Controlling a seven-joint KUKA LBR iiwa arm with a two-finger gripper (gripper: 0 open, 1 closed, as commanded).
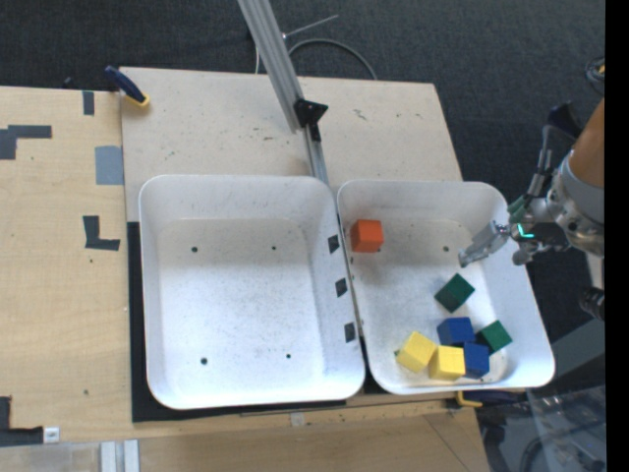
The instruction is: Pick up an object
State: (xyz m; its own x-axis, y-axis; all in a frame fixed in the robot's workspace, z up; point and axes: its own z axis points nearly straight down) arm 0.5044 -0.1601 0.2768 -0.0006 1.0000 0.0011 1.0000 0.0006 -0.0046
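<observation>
Grey metal fingers of the gripper reach in over the right rim of the right bin. How far apart they stand cannot be told from this angle, and nothing shows between them. Just below the fingertips lies a dark green cube, tilted on the bin floor and apart from the other pieces. Further toward the near corner sits a tight cluster: a blue cube, a second green cube, a yellow cube and another yellow cube, all touching or nearly so. An orange cube stands alone near the divider, well apart from the rest. The left bin holds no pieces.

The step in hand looks like the approach, with no pick made yet. The dark green cube seems the likeliest target, being nearest and free-standing; the next move would call for lining up over it and descending with the fingers straddling it.
</observation>
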